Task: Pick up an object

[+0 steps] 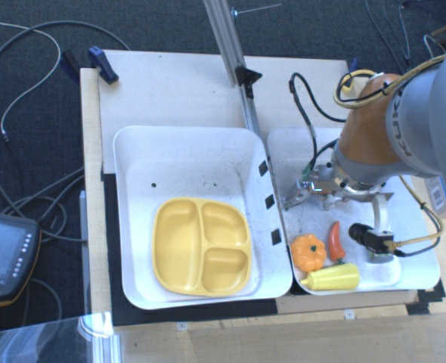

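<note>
A grey robot arm (404, 127) with an orange band reaches over the right bin (419, 278), its gripper (325, 186) low above the bin floor (how far it is open cannot be told from this angle, nor can any object be seen in its grasp). A small pumpkin (309, 252), a red pepper (335, 240) and a yellow corn cob (332, 278) cluster in the bin's near-left corner. A yellow divided plate (202, 245) lies in the left bin (132, 157).

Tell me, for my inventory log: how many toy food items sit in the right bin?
3, clustered at its near edge: orange pumpkin, red pepper, yellow corn cob. The arm may hide others.
</note>
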